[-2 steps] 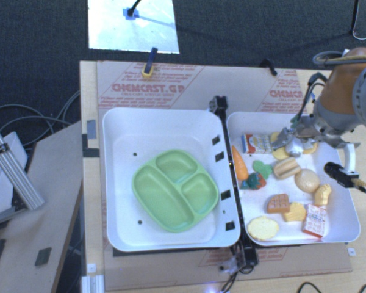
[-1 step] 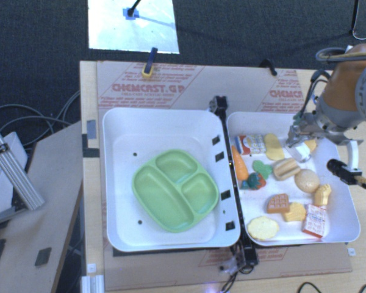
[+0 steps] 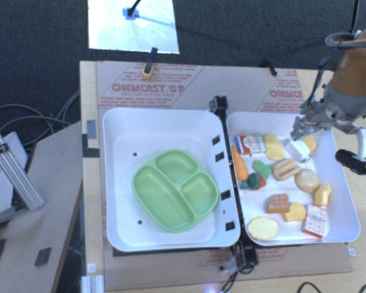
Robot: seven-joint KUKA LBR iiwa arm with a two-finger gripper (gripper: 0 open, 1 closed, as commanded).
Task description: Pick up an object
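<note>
The bench (image 3: pixel 171 84) carries two white bins side by side. The left bin (image 3: pixel 128 133) holds a green divided plate (image 3: pixel 174 190) and nothing else I can make out. The right bin (image 3: pixel 348 224) is crowded with toy food, and that is where anything worth picking lies.

The grey and orange arm (image 3: pixel 354 72) leans in from the right, and its gripper (image 3: pixel 300 138) hangs low over the far corner of the right bin, just above a pale block (image 3: pixel 297 151). The slant hides its tip, so I cannot tell how the jaws stand, nor whether anything sits between them.

The risk, to my eye, is crowding. The pale block lies close to a yellow piece (image 3: pixel 272 146), a bun (image 3: pixel 285 168) and a small yellow bit (image 3: pixel 310 143) near the wall, so closing jaws could nudge a neighbour or catch two things and drop both. The bin wall nearby could also block one side.

Further off lie a carrot (image 3: pixel 239 163), a red-and-white packet (image 3: pixel 254 144), a round biscuit (image 3: pixel 306 180), a waffle (image 3: pixel 278 202) and a flat yellow disc (image 3: pixel 263 227), all well apart from the gripper.
</note>
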